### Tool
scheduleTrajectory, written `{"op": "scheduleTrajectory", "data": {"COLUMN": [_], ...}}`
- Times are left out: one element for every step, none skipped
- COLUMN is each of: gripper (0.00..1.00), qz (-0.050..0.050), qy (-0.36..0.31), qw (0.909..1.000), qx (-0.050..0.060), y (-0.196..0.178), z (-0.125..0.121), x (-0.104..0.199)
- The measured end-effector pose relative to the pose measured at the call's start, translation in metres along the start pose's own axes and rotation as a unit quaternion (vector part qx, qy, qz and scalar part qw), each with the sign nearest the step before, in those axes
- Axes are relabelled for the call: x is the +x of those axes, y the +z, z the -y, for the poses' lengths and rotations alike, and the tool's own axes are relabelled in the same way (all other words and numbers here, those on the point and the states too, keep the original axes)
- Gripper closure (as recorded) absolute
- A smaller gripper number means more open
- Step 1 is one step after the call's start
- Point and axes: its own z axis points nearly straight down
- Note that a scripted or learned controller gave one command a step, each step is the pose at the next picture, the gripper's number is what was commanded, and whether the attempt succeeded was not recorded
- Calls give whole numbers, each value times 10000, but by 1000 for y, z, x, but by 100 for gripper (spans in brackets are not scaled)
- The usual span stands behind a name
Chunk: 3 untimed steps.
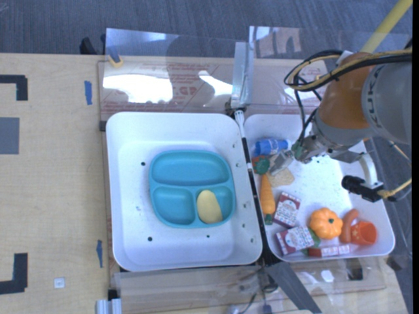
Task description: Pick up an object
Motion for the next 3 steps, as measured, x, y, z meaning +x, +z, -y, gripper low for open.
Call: {"op": "scheduleTrajectory", "data": {"gripper": [0, 100, 100], "qz": [-8, 2, -17], "qy": [-1076, -1073, 431], "qw": [9942, 9942, 9991], "qx": [0, -21, 31], "y": [8, -2, -125], "z": [-36, -37, -76], "x": [-15, -15, 33]}}
